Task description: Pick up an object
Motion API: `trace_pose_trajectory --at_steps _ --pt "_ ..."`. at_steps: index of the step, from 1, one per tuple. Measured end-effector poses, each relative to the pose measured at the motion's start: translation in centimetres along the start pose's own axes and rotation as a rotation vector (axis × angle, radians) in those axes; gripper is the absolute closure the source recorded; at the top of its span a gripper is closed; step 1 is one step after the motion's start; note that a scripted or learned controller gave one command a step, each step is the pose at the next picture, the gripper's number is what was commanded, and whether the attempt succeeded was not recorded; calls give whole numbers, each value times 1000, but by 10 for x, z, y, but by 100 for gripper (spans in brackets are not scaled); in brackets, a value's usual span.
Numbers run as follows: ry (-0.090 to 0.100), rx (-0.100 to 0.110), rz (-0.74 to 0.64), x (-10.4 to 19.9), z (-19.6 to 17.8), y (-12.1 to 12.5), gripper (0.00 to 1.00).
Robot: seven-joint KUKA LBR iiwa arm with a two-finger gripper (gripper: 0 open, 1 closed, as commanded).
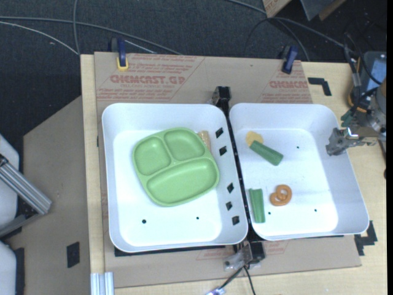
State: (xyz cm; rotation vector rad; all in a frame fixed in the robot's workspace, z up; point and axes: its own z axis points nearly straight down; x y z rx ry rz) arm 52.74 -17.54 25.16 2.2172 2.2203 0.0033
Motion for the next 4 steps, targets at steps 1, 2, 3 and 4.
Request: trace_pose_trajectory --at_steps 1,2,3,4 --pt "3 2 -5 53 -7 6 100" --pt "5 7 -6 113 -3 4 100" --pt "4 3 -6 173 -5 14 100" --pt "4 8 -4 222 13 21 100"
